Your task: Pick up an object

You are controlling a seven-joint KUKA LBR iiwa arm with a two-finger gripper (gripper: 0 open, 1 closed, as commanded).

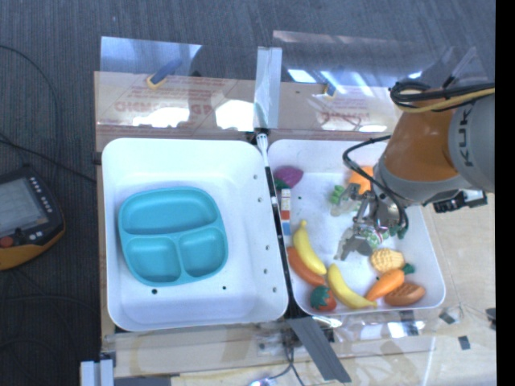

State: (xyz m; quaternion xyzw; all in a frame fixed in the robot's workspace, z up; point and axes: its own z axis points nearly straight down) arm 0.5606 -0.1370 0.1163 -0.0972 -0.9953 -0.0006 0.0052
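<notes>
While the grey arm with the orange band (422,147) reaches in from the right, its pincer (360,236) hangs low inside the right-hand shallow white bin (430,252), over bare floor between the toy foods. Fingers look spread and nothing sits between them, so: released, empty.

Candidates in that bin: a yellow plastic banana (306,248) just left of the pincer, a second yellow banana (344,288) below it, a long orange carrot (302,267) touching the first banana, a yellow corn cob (386,259) just right of the fingertips, a smaller orange carrot (384,284), a brown-red sausage-like piece (405,293), a purple piece (288,175) at the top left corner. The left white bin (233,161) holds a teal three-compartment plate (172,233) (not relevant to the grasp).

Judgement: approach stage, no grasp yet. The corn cob is the nearest target; best to centre over it, straddle its short axis, descend fully before closing. Crowding by the carrot beside it risks a glancing pinch.
</notes>
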